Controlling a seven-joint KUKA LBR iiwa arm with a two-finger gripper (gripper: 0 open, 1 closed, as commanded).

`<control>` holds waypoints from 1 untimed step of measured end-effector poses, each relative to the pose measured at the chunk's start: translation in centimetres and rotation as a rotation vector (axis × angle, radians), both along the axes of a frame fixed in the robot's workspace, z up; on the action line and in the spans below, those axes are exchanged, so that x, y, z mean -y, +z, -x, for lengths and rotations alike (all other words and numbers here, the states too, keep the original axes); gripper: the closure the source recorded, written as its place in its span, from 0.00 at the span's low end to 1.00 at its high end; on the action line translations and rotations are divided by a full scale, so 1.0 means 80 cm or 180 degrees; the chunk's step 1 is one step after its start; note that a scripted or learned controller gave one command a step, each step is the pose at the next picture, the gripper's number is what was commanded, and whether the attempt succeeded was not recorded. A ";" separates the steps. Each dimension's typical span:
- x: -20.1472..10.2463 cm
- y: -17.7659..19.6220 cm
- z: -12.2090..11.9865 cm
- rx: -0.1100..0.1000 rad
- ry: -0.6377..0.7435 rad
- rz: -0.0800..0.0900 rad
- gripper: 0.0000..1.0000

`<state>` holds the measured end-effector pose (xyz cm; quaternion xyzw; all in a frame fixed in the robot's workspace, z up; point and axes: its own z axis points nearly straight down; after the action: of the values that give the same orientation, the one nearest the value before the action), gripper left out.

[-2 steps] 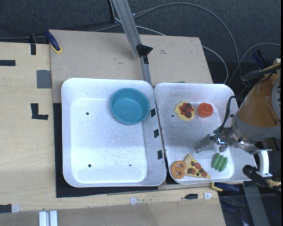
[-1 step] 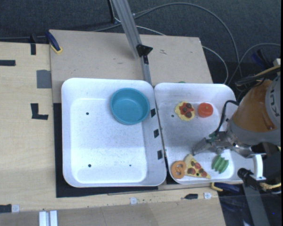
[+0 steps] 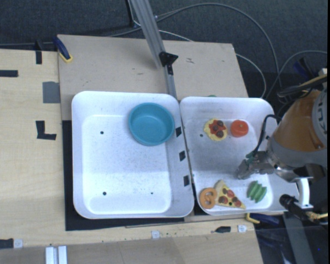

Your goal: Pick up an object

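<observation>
The fingers [image 3: 245,171] hang low in the right bin [image 3: 201,147], how far open I cannot tell, gripping nothing visible; green beans [image 3: 257,191] just beside them, pizza slice [image 3: 229,196] near, tomato [image 3: 240,128] farther off

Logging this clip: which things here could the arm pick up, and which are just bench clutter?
Belonging to the job:
gripper over the right bin
blue bowl in the left bin
pizza slice
orange ring
green piece
round topped piece
red-orange piece

Lying about:
cables
metal pole
</observation>
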<state>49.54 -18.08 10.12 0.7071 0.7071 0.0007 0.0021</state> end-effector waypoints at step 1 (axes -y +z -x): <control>0.008 0.075 0.001 0.0001 0.0001 -0.0002 1.00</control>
<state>49.42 -18.74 16.10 0.7070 0.7072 0.0010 0.0020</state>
